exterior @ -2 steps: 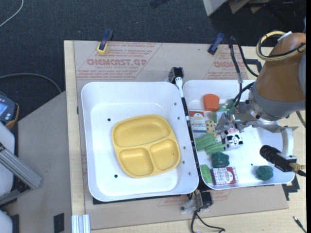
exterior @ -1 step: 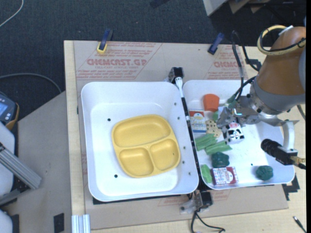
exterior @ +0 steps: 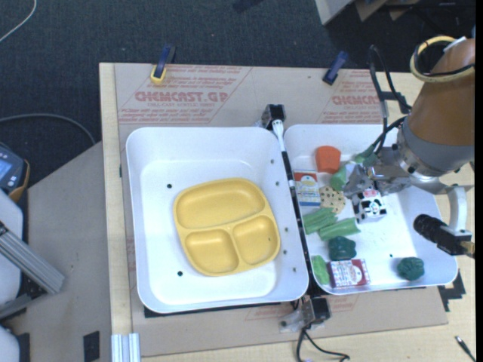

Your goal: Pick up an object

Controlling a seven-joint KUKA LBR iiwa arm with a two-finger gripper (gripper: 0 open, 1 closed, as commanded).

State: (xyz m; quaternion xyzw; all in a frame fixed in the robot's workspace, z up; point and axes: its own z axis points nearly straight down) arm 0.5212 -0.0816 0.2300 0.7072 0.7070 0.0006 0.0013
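Gripper [exterior: 367, 189] over right bin [exterior: 423, 281] of toys, yellow tray [exterior: 225, 225] in left bin [exterior: 151, 202]

Both bins white: left bin [exterior: 143, 202], right bin [exterior: 392, 251]. Divided tray [exterior: 225, 225] yellow. In right bin: orange cup [exterior: 327, 158], black & white cow toy [exterior: 370, 206], cream die [exterior: 330, 197] w/ dark dots, green veg pieces [exterior: 326, 223], dk green lump [exterior: 411, 268], red & white packet [exterior: 349, 273]. Desk [exterior: 226, 96] tan w/ red lettering. Arm [exterior: 445, 104] orange over grey.
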